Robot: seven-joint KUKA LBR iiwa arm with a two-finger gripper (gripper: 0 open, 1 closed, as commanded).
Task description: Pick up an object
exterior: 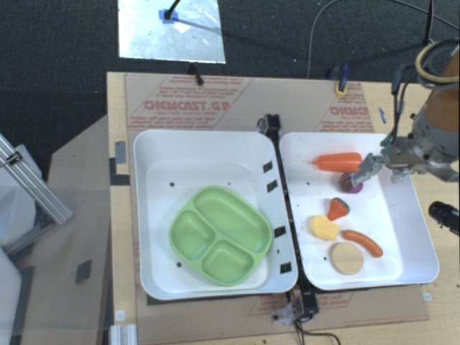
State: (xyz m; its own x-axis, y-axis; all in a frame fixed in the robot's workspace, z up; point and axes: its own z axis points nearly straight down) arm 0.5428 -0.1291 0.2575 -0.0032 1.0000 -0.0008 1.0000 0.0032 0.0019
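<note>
The arm reaches in from the right, low over the right bin [413, 214]. Its gripper [361, 172] sits just above a small purple object [350, 185], beside the carrot [338, 162]. Whether the fingers are apart or together, I cannot tell.
</note>
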